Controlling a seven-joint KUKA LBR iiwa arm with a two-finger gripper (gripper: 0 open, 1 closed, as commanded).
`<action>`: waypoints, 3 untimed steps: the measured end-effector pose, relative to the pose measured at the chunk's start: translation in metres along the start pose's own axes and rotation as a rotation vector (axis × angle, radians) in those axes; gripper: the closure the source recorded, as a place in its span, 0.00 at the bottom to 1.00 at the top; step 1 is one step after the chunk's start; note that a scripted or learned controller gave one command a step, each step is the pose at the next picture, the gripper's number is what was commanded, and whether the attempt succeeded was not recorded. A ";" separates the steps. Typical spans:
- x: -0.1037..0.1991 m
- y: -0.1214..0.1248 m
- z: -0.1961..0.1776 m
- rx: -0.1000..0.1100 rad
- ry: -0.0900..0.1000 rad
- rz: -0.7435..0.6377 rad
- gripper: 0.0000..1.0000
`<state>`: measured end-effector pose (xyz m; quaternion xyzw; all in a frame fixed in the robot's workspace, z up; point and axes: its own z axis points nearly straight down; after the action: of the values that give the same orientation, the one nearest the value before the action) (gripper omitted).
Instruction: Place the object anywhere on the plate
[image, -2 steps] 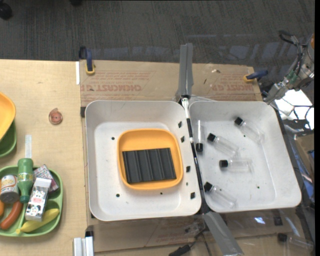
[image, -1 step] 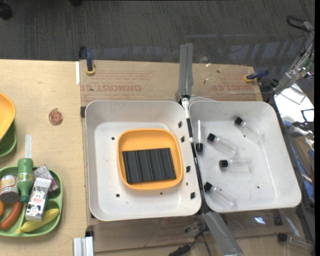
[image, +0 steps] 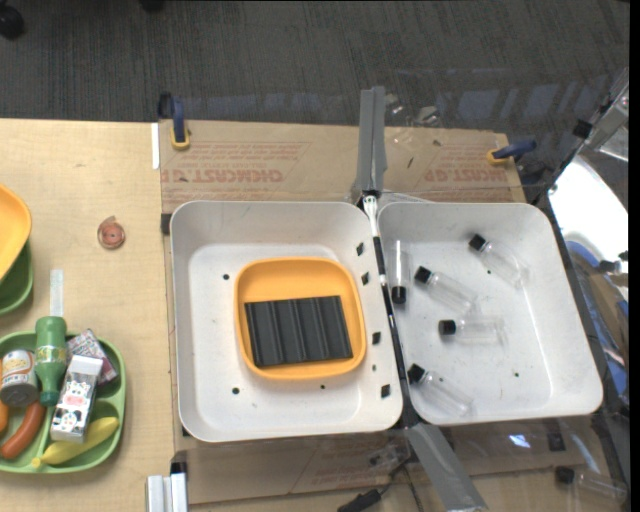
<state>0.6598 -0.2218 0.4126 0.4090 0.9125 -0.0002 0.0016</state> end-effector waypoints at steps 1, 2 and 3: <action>0.000 0.000 0.000 0.000 0.000 0.000 0.00; 0.017 -0.020 0.055 0.000 0.002 -0.231 0.00; 0.012 -0.014 0.109 -0.002 0.001 -0.597 0.00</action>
<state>0.6416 -0.2221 0.3030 0.1226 0.9925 0.0004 0.0016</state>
